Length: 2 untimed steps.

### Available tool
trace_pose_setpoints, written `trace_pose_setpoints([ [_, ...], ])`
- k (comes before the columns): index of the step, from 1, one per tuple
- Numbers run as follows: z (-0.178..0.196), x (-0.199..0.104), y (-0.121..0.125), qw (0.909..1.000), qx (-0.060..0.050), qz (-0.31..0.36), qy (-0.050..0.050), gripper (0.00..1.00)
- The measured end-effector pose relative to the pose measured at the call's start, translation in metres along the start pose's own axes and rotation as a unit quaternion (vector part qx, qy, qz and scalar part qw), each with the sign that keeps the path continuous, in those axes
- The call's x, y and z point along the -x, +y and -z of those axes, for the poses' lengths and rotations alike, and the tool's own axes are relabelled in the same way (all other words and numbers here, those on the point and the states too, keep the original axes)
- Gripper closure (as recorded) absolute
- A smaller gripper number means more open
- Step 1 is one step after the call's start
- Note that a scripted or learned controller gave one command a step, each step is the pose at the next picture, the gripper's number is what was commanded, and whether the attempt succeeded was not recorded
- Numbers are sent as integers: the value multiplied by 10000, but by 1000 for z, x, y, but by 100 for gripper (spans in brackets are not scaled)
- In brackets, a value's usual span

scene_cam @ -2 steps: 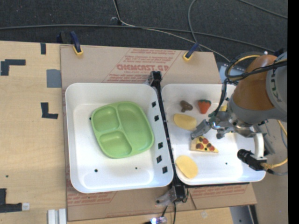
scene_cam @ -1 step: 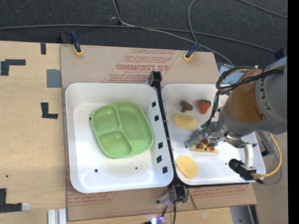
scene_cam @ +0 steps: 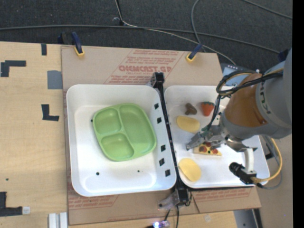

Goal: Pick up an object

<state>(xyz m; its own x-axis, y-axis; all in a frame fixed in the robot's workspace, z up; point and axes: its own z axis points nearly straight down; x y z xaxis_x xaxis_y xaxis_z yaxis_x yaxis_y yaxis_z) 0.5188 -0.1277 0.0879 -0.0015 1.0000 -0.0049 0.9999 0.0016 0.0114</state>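
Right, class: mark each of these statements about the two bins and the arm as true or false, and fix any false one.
1. The green divided plate lies in the left bin. True.
2. The pizza slice toy lies in the left bin. False: it lies in the right bin, right by the gripper.
3. Two pale yellow pieces, one above and one below the pizza slice toy, lie in the right bin. True.
4. The red strawberry-like toy sits on the green divided plate. False: it lies in the right bin, beside a small brown piece.
5. The arm reaches over the left bin. False: it is over the right bin.
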Motion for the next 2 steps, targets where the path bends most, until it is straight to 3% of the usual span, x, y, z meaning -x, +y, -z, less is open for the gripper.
trace_pose_setpoints([
  [1,14,0,3,10000,27,3,3,100],
  [2,77,3,6,10000,-33,-2,17,100],
])
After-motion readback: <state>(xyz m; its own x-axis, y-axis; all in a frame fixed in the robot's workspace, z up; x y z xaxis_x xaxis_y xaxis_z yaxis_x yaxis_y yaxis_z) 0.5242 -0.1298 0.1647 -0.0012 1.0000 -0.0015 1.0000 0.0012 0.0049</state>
